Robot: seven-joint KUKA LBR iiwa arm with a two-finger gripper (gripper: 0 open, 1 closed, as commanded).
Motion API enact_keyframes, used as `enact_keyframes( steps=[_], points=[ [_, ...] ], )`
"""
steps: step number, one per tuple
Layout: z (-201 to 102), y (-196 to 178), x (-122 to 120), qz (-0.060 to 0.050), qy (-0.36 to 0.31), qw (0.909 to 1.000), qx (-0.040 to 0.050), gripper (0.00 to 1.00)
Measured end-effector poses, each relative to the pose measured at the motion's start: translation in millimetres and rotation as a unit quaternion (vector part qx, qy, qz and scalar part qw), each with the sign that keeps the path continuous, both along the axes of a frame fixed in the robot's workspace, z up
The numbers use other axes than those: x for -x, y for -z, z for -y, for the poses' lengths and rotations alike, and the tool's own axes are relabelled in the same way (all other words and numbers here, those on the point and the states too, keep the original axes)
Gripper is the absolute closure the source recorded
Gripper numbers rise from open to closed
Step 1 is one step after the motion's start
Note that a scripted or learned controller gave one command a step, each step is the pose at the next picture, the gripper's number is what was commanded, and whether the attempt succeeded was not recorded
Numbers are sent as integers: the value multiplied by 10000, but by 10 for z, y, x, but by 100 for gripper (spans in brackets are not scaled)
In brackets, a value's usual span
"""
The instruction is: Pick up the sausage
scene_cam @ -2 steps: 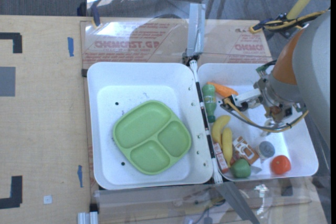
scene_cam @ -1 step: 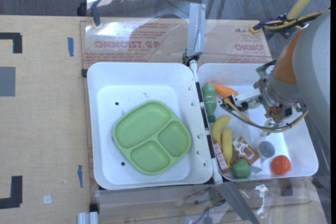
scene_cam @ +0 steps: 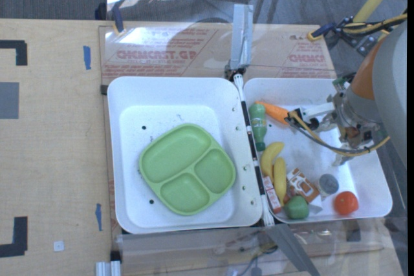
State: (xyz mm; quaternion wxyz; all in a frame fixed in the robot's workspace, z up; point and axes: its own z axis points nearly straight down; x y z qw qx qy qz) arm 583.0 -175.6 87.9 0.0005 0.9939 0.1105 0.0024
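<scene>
A brownish-orange piece with white marks lies in the right bin near its front; it looks like the sausage. The gripper hangs over the right side of that bin, below the grey wrist with the orange band, up and to the right of the brownish piece and apart from it. Cables hide much of the gripper. I see nothing held in it.
The right bin also holds a green bottle, a carrot, two bananas, a green apple, a grey disc, a red tomato and a red-white strip. A green divided plate lies in the left bin.
</scene>
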Motion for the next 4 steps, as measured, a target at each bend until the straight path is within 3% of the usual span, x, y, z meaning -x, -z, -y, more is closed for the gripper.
enact_keyframes(
  steps=[1, 2, 3, 4],
  points=[
    [79, 9, -579, -14, -646, 9979, 2, 0],
    [-96, 8, -613, -16, 83, 10000, 2, 0],
    [-108, -105, -617, -31, 58, 10000, 6, 100],
    [-1134, -1640, -744, -10, 95, 10000, -9, 100]
  ],
)
